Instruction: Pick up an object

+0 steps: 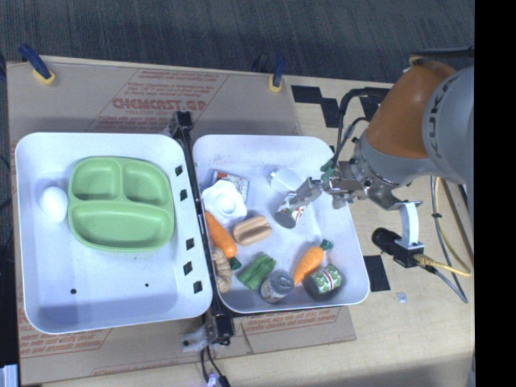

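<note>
The right bin (343,224) holds several toy foods. A hot dog bun (252,230) lies in the middle, with a carrot (220,234) to its left and a white cup (223,200) above that. Along the front edge are a green pepper (256,270), a small can (279,285), a second carrot (309,263) and a green-and-red piece (326,280). My gripper (290,212) reaches in from the right and hangs low over the bin's middle, just right of the bun. A small red-and-white item sits at its tip; whether it is gripped is unclear.
The left bin (32,280) carries a green divided plate (121,202) and a white egg (53,203) beside its left edge. A black divider (192,208) separates the bins. A clear cup (284,180) lies near the right bin's back. Cables (447,256) trail at the right.
</note>
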Robot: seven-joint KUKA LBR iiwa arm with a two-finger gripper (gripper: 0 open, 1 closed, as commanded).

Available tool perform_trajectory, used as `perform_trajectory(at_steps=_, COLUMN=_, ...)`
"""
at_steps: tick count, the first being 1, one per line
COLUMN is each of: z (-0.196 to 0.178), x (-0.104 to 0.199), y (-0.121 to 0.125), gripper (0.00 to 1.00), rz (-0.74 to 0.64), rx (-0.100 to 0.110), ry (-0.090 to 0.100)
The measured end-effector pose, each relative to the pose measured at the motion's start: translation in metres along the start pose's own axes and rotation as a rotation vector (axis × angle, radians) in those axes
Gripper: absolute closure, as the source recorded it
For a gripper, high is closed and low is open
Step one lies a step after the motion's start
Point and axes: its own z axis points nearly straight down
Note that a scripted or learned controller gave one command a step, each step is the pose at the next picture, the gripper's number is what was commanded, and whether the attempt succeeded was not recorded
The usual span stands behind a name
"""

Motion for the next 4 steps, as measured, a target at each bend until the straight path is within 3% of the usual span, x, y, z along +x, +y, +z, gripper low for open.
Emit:
perform_trajectory(at_steps=1, z=-0.055, x=0.002, y=0.000, gripper=0.00, rz=-0.001, rx=-0.004, ry=0.000)
perform_trajectory(at_steps=2, z=0.115, x=-0.020, y=-0.056, gripper=0.00, rz=-0.001, rx=-0.008, ry=-0.003)
perform_trajectory(at_steps=3, z=0.103, x=-0.023, y=-0.053, gripper=1.00, rz=-0.006, rx=-0.016, ry=-0.012)
perform_trajectory(at_steps=4, z=-0.064, x=0.008, y=-0.060, gripper=1.00, rz=-0.001, rx=-0.009, ry=-0.003)
